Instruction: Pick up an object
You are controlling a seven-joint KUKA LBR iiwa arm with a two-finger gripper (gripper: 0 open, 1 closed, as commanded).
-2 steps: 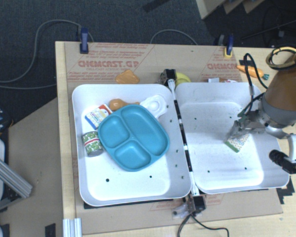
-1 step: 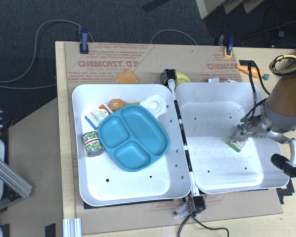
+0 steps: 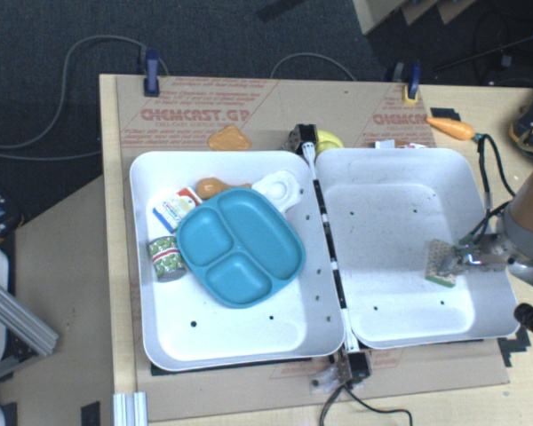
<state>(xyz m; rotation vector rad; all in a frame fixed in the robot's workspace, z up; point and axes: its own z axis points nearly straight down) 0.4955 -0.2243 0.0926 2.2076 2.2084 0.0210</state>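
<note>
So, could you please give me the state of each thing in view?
blue tray: upright, in the left bin, three compartments bare.
small can: on its side beside the tray.
end effector: low in the right bin, at a small flat object.

Left bin [image 3: 160, 327]: I see a blue divided tray [image 3: 238, 247], a small carton [image 3: 175, 209], a can [image 3: 166, 258] and a white cup [image 3: 278, 187].
Right bin [image 3: 400, 318]: I see a small flat object [image 3: 442, 264] near its right side.
End effector [image 3: 466, 257]: just beside that object; I can't read the grip.
</note>
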